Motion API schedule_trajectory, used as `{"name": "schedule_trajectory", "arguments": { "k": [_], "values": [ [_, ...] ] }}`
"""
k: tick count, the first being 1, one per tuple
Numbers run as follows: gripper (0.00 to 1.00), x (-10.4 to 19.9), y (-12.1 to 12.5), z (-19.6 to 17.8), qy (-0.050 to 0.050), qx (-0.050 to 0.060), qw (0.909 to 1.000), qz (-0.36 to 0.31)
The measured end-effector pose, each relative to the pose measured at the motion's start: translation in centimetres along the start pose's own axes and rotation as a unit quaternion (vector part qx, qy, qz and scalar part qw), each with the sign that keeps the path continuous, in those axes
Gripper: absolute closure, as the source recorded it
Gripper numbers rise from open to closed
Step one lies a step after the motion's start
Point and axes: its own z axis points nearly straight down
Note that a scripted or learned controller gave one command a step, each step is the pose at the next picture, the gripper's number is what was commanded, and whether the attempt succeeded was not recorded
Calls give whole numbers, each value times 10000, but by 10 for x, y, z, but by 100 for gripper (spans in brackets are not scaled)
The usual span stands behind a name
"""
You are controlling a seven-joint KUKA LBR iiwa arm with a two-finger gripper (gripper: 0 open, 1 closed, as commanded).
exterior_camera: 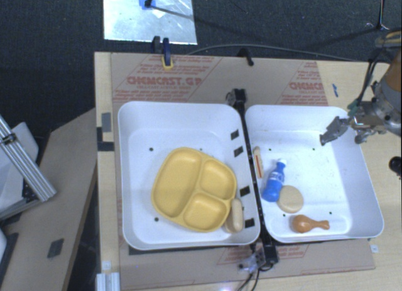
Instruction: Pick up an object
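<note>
At three o'clock, over the right bin: the claw (344, 127) is hanging above the bin's far right corner, grey metal, its dark tips pointing toward nine o'clock; whether the tips are apart or together, I cannot tell, and nothing is showing between them.
Right bin (352, 176): shallow, smooth white plastic with rounded corners, sitting on the desk (188, 73) of pale board printed in red.
Blue bottle (274, 181): small, glossy plastic with a white cap, lying tilted near the bin's left wall, at seven o'clock from the claw and well apart from it.
Round disc (291, 198): beige, matte, puck-shaped, touching the bottle's lower end.
Drumstick (309, 224): tan-brown, smooth toy shape, lying near the bin's front wall.
Thin stick (257, 161): orange-tan, lying along the left wall.
Left bin (135, 158): same white plastic, lying at nine o'clock of the right one.
Yellow tray (195, 189): three-compartment plate, smooth, rounded.
Beige oval piece (235, 215): leaning at the tray's five o'clock corner.
</note>
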Motion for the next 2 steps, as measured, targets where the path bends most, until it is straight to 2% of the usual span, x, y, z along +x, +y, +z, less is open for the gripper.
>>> {"name": "schedule_trajectory", "arguments": {
  "k": [1, 2],
  "values": [
    [0, 0, 2, -5, -9, -44, 10000, -11],
    [0, -3, 1, 37, -6, -34, 10000, -2]
  ]
}}
